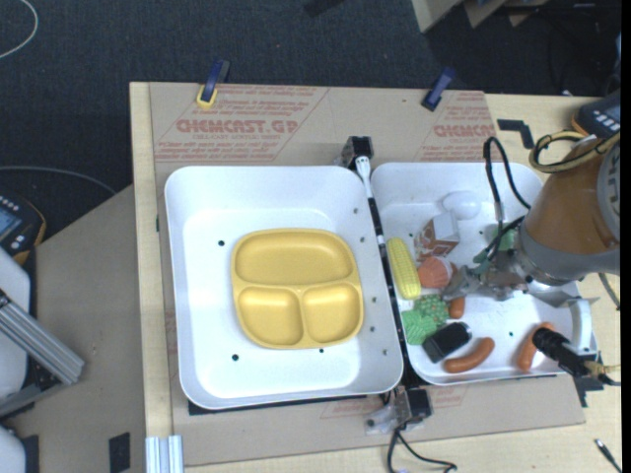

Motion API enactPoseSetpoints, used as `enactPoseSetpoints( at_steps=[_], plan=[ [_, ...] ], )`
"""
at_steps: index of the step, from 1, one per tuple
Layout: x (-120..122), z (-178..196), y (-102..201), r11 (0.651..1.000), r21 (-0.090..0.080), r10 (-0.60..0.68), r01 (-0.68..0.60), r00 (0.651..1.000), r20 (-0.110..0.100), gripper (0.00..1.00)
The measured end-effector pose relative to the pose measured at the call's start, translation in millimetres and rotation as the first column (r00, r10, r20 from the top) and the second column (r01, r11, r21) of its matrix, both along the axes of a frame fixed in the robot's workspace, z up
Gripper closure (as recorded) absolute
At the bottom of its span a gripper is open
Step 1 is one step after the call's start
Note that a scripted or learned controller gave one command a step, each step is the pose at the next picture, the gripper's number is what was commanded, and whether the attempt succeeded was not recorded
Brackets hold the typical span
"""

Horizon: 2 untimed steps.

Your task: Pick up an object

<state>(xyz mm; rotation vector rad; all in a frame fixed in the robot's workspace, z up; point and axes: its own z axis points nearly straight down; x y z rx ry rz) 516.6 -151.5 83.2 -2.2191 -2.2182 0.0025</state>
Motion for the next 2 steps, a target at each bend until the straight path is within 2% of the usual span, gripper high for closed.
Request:
enactPoseSetpoints(
  at_steps=[1, 2],
  plan=[
    [0.7, 11.9, -0.3, 1.000, -0.002, -0.001, 0.001, 1.000, 0.005, 1.00],
    [4.1, 75.4, 1.7, 1.000, -0.004, 0.002, -0.002, 1.000, 0.011, 1.00]
  ],
)
